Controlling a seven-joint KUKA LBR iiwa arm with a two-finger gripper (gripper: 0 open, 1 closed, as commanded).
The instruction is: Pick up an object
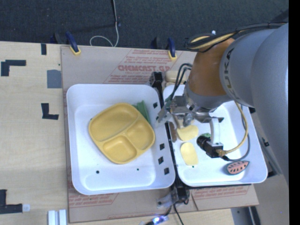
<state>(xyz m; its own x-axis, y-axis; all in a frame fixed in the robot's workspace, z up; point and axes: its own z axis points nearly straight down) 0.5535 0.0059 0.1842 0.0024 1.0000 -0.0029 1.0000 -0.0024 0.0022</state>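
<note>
In the right bin [255, 172] a pale yellow piece [188, 133] lies near the left wall. A second pale yellow piece [189, 154] rests just in front of it. My gripper [180, 123] hangs low over the bin's left side, right above and touching or nearly touching the upper yellow piece. The wrist hides its tip. A pink oval object with dark marks [237, 167] sits at the bin's front right corner, away from the gripper.
The left bin [79, 172] holds a yellow divided plate [123, 132] with a green object [143, 109] tucked behind its right edge. The bins' shared walls [168, 149] run close to the gripper's left. A black cable plug [209, 146] dangles from the wrist over the right bin.
</note>
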